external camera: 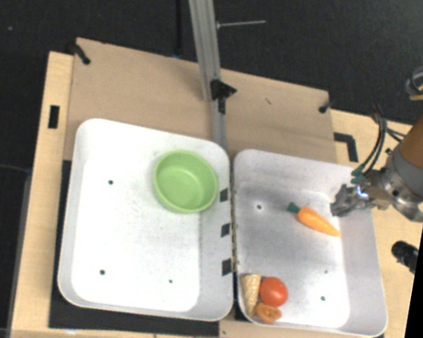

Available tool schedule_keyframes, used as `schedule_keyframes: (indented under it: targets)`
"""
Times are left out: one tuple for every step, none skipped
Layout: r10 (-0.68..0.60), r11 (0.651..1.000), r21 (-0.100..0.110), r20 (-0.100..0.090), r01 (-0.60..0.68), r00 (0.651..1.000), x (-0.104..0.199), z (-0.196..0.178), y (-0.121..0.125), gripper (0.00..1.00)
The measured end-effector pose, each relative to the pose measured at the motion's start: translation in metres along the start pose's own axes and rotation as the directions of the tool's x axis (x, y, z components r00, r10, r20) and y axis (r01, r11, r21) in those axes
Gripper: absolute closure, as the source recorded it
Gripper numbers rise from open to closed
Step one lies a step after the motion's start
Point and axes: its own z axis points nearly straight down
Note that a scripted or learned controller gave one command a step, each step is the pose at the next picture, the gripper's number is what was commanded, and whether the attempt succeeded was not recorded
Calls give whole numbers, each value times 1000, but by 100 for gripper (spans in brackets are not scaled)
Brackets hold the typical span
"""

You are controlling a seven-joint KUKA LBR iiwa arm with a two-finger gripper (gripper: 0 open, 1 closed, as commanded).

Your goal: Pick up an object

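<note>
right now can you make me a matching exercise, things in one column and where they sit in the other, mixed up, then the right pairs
Things:
1. green bowl
2. toy carrot
3. red tomato
4. gripper

Places:
A. near corner of the right bin, beside a pale cone-shaped piece
B. far part of the left bin
C. over the right bin's far right edge
D. lying in the right bin's far half, green end pointing left

Pairs: 1-B, 2-D, 3-A, 4-C
</note>
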Motion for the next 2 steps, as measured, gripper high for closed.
schedule_keyframes:
  targets:
    - [-1,1000,-2,1,1,1000,-7,-55,11,100]
    - [-3,1000,5,-3,3,1000,37,-59,3,100]
